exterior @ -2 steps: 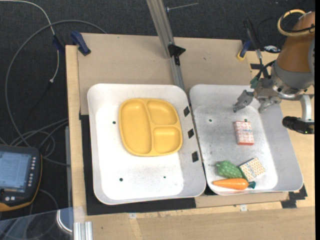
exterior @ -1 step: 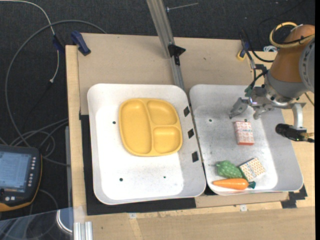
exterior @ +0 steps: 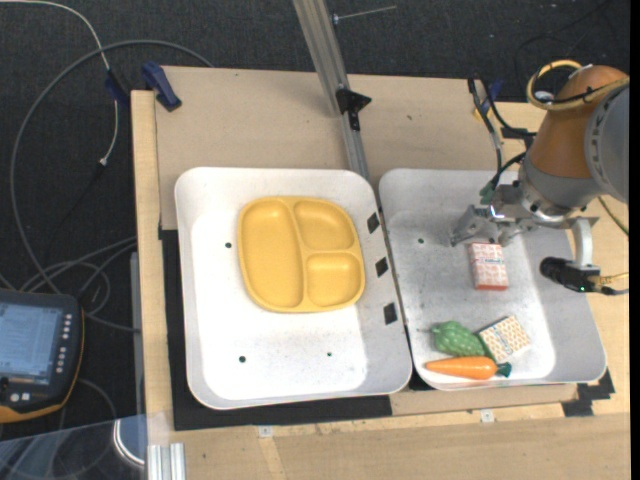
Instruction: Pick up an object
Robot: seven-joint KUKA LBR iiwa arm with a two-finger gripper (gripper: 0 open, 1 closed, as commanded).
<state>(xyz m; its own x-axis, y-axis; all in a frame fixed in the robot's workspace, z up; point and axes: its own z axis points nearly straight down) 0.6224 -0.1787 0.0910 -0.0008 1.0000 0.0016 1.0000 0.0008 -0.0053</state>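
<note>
Grey and orange, your arm (exterior: 575,138) reaches in from the right over the right bin (exterior: 430,268). Its gripper (exterior: 490,230) hangs with fingers spread apart, clamped on nothing, just above a small red-and-white box (exterior: 488,266) lying flat in that bin. Near the bin's front edge you see a green vegetable (exterior: 457,339), an orange carrot (exterior: 462,368) and a patterned packet (exterior: 505,339) close together. In the left bin (exterior: 200,268) sits a yellow divided tray (exterior: 300,253).

1. A pale wooden desk (exterior: 260,98) stands on dark carpet floor (exterior: 60,168).
2. White cables (exterior: 60,238) trail across the floor at left.
3. A handheld control pendant (exterior: 35,353) lies at the lower left.
4. A metal pole (exterior: 322,48) rises behind the desk.
</note>
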